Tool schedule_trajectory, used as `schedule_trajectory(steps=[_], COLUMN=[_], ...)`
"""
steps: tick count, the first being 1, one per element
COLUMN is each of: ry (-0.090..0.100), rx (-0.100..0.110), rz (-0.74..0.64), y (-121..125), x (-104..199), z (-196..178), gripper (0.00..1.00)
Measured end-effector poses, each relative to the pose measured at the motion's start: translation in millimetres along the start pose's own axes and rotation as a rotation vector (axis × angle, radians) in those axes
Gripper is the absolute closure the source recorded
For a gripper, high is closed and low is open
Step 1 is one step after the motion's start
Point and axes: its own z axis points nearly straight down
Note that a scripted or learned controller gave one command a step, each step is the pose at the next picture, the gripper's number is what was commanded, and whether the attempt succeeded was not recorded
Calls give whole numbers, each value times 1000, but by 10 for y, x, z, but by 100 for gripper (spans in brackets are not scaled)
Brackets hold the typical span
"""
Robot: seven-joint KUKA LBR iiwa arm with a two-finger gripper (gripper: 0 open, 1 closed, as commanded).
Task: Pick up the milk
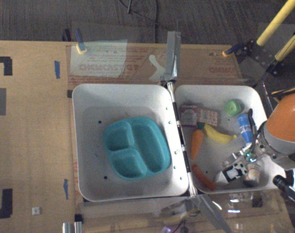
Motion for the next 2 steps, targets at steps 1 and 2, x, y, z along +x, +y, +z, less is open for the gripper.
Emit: schedule_trajectory(steps=[1,2], ry=[0,-1], rx=[6,2], rz=[366,259], y=[214,288], x=[387,539], z=[-354,0], gripper=[0,0])
